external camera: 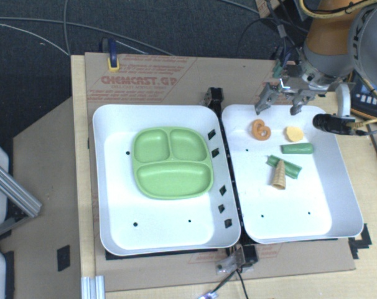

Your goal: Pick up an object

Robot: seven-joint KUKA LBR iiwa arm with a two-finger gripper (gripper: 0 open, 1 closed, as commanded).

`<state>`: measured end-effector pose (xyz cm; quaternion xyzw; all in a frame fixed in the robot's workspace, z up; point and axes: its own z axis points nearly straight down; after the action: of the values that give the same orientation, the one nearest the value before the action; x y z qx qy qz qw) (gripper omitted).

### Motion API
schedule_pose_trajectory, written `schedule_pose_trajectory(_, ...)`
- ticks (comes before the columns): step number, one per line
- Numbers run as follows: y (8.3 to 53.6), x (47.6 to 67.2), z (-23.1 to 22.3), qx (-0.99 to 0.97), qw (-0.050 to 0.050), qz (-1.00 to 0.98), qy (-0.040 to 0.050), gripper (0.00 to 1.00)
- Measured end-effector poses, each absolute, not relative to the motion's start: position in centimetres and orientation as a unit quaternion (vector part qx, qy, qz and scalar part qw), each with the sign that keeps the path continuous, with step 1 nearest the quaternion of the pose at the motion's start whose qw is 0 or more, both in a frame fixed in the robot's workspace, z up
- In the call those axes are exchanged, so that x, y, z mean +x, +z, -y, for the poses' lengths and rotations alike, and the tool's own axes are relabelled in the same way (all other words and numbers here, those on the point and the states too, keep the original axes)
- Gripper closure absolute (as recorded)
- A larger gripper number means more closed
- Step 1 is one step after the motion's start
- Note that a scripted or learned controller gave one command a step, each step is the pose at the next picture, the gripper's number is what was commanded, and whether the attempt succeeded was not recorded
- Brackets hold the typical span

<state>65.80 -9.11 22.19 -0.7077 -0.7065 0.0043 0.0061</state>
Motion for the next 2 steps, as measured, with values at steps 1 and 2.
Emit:
schedule_pose_trajectory(1,23.0,66.1,9.1,-0.707,0.001,0.707,0.0,0.0)
schedule_pose_trajectory(2,18.1,65.5,9.9,-0.708,0.003,0.707,0.002,0.0)
